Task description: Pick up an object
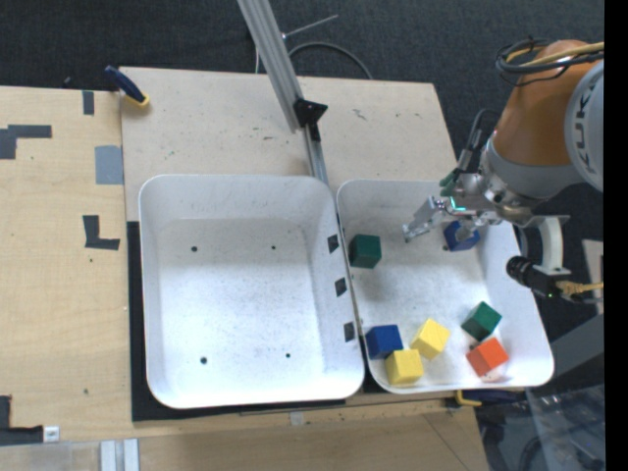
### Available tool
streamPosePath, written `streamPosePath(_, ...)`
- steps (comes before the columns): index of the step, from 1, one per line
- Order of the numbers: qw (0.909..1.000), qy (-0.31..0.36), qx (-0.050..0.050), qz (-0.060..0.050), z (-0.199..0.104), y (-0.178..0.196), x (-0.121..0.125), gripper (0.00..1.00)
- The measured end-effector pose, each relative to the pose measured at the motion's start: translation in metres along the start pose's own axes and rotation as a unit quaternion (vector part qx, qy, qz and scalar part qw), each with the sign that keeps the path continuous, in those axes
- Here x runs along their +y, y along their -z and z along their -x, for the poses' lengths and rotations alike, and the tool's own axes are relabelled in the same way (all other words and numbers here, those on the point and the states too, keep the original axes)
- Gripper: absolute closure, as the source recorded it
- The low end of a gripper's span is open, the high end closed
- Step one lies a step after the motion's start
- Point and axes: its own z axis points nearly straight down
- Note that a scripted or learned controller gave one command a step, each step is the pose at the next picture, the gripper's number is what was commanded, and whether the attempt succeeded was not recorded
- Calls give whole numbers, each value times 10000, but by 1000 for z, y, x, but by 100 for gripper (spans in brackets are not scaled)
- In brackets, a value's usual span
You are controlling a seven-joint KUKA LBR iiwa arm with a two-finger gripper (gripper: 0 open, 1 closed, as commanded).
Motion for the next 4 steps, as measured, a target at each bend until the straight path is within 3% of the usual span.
streamPosePath(1, 10000, 6, -4, 22, 0, 2, 1, 0)
streamPosePath(3, 10000, -2, -3, -16, -1, -106, -4, 0)
streamPosePath(4, 10000, 2, -6, 4, -2, -135, -4, 0)
